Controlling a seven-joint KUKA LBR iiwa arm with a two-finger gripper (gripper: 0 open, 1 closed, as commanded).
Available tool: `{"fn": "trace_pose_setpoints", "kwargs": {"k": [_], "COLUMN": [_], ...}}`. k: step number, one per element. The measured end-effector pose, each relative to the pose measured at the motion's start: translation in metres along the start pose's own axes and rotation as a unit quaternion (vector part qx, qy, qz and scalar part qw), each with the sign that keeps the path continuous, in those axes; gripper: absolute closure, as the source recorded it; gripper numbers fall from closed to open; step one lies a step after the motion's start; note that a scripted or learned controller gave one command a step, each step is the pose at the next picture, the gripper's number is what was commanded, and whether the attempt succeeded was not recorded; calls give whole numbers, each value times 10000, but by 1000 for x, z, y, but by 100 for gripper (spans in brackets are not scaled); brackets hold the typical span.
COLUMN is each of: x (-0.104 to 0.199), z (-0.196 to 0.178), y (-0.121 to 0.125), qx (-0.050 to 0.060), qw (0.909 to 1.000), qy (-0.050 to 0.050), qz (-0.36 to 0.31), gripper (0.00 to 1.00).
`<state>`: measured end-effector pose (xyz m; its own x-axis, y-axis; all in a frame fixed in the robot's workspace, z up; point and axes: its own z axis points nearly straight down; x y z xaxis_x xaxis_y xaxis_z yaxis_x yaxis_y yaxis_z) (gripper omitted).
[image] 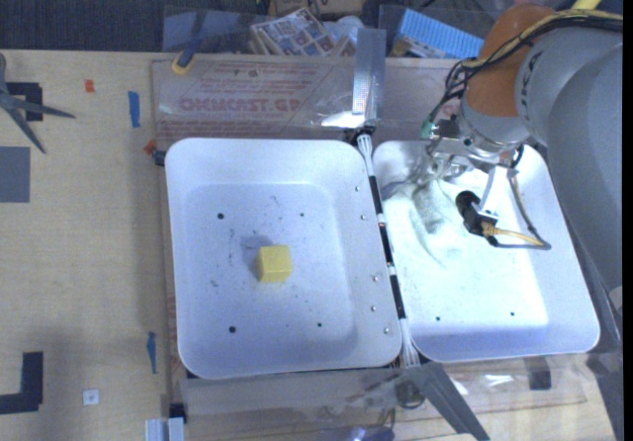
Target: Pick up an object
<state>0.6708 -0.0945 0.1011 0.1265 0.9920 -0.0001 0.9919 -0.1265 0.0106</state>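
Near the middle of the left bin [198,167], slightly toward the near edge: one small yellow block [275,264], resting flat on the white floor, well apart from all four walls.

Form: roughly cubic, edges fairly crisp, top face lit, one side face in shadow. Material not certain; likely foam or light plastic, judged from the matte surface and small size. Probably light, probably stiff enough to take a pinch, not visibly fragile. Slight give possible if foam.

Suggested hold: across two opposite side faces, fingers descending from above and straddling the block; top face left free. Block sits turned a little against the bin walls, so wrist rotation likely needed to square the fingers to the faces. Open floor on every side, nothing crowding the approach.

Over the far left part of the right bin [554,325]: gripper [427,194], hanging below the orange-banded wrist, close to the divider between bins. Finger spacing blurred against the bright white floor; opening not determinable. Nothing discernible between the fingers. Black cable with yellow lead looped just beside it.

Gripper and block in separate bins, well apart.
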Motion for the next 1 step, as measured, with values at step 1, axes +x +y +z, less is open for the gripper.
{"fn": "trace_pose_setpoints", "kwargs": {"k": [1], "x": [-13], "z": [12], "y": [-1], "qx": [20], "qw": [9835], "qy": [-8], "qz": [1808], "gripper": [100]}}
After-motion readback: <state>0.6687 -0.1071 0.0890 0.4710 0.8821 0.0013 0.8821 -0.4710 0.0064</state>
